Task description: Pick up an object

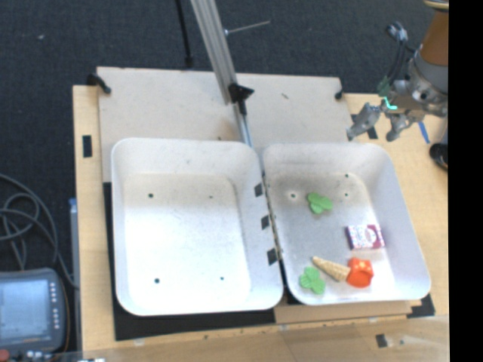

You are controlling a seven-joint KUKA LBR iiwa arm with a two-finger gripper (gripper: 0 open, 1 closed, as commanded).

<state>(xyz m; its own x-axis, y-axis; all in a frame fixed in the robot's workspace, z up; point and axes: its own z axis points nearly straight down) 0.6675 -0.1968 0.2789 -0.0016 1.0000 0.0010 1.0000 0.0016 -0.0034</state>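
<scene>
Five toys sit in your right bin (392, 172); your claw (381, 127) hovers spread open and unladen at one o'clock.

Grey arm (423, 70), orange band (434, 40) above wrist; dark-fingered gripper (379, 129) (small green light), blue cable.

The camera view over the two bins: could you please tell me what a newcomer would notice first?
The bright orange-red toy at the near edge of the right white bin stands out, beside a tan cone-shaped piece. Two green leafy pieces and a small purple packet lie around them. The gripper hangs open above the bin's far right corner.
</scene>
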